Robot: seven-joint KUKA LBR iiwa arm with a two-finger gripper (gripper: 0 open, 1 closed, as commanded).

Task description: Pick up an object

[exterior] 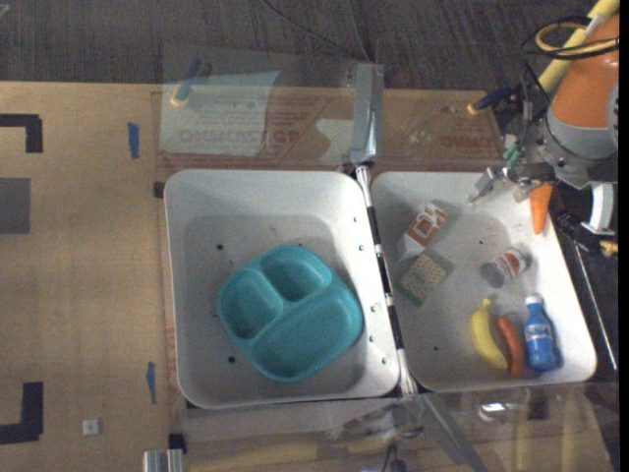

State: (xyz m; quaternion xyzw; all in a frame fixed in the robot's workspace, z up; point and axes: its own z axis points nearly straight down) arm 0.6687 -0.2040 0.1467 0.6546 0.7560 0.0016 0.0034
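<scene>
The right bin (462,357) holds several small objects. A white and orange carton (426,227) lies near its back left, with a speckled green square pad (425,276) just in front of it. A small can (505,265) lies on its side in the middle. Along the front right lie a yellow banana (481,333), an orange-red sausage shape (510,344) and a blue bottle (539,333). My gripper (496,180) hangs over the bin's back right corner, above and right of the carton. An orange carrot-like piece (540,207) sits just right of it.
The left bin (197,214) holds a teal divided plate (289,311). A clear plastic sheet (256,111) and a metal divider (366,116) stand behind the bins. Cables and a yellow hose (575,42) run by the arm at top right.
</scene>
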